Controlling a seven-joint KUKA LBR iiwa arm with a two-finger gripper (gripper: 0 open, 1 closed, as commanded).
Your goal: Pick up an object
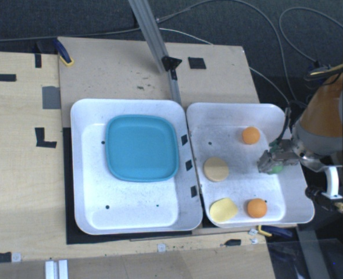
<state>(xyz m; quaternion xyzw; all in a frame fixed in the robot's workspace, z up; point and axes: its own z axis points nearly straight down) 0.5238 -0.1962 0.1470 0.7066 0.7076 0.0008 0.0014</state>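
We locate the end effector (271,163) low in the right white bin (235,112); whether it is spread, we cannot tell. The nearest small orange ball (251,135) lies up-left of it.

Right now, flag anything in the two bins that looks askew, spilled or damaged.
Nothing stands out. The blue plate lies flat in the left bin. Two orange balls and two pale pieces rest apart in the right bin, with the end effector low over it.
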